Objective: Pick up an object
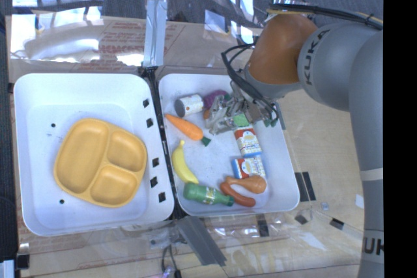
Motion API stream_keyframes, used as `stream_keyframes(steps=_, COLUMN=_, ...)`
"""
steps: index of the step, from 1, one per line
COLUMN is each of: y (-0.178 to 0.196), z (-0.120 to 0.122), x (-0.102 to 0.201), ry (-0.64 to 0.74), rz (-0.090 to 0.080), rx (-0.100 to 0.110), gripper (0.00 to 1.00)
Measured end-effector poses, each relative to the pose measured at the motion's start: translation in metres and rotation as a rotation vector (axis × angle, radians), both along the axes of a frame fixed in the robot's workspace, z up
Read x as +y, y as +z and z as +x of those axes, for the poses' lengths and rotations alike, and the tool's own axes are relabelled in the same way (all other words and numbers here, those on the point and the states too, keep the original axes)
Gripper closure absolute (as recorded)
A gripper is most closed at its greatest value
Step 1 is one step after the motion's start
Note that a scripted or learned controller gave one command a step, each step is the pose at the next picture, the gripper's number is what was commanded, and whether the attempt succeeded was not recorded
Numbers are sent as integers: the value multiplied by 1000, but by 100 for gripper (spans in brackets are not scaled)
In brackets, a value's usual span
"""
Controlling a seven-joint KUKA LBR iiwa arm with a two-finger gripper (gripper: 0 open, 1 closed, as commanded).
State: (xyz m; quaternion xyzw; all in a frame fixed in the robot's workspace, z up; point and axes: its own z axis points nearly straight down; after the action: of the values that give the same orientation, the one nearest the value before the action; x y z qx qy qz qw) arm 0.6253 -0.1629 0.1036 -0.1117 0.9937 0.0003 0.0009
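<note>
Hovering low at upper right bin (287, 159), claw (225, 117) state impossible to tell; nothing lifted, carrot (184, 127) untouched.

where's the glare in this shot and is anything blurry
Camera view: strong glare on the reflective strips behind the left bin; the bins look evenly lit with soft shadows; the gripper over the right bin is slightly blurred.
</note>
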Motion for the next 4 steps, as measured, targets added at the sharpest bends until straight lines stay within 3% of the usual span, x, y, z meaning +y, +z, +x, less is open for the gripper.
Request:
stream_keyframes(steps=1, y=51, z=-11, x=71, ry=-30, rz=0, rx=-2, gripper=100)
stream_keyframes(steps=2, y=65, z=33, x=35, ry=-87, rz=-2, rx=-2, gripper=100)
stream_keyframes(steps=3, y=89, z=33, x=-13, ry=106, rz=-2, rx=-2, gripper=100)
stream_keyframes(steps=4, y=47, z=32, x=66, ry=102, rz=3, rx=3, gripper=100)
